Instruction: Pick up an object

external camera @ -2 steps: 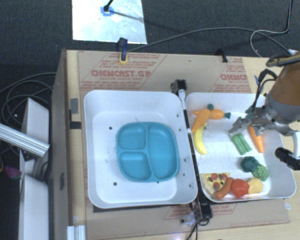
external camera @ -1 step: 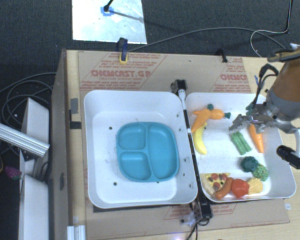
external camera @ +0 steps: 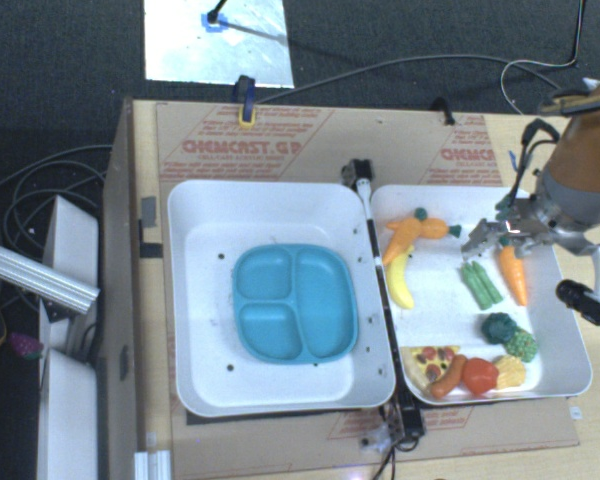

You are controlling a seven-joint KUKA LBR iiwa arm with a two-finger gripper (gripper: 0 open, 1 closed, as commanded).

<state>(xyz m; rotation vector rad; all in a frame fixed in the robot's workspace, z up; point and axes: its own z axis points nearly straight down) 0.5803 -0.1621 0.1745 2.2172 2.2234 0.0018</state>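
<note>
Gripper [external camera: 483, 236] sat over the right bin [external camera: 570, 313], near that bin's far right corner, with the grey and orange arm [external camera: 585, 163] entering from the surface's right edge. Fingers appeared spread apart, tips pointing toward the bin's middle; nothing was seen between them.

Right bin contents: an orange carrot [external camera: 513, 274] lay just right of the gripper tips, lengthwise toward the near edge. A green bean bundle [external camera: 480, 283] lay just beside the carrot on its left, directly below the tips. An orange pepper-like piece [external camera: 416, 232] rested near the bin's far left corner, touching a yellow banana [external camera: 398, 282] that ran along the left wall. Broccoli [external camera: 498, 327] sat near the right wall, with a yellow-green piece [external camera: 523, 345] touching it. Along the near edge: a pizza slice [external camera: 430, 360], a sausage [external camera: 448, 377], a red tomato [external camera: 480, 375] and a pale yellow item [external camera: 510, 371], packed close together.

Left bin [external camera: 195, 268] held a blue divided plate [external camera: 294, 303], roughly centred.
</note>
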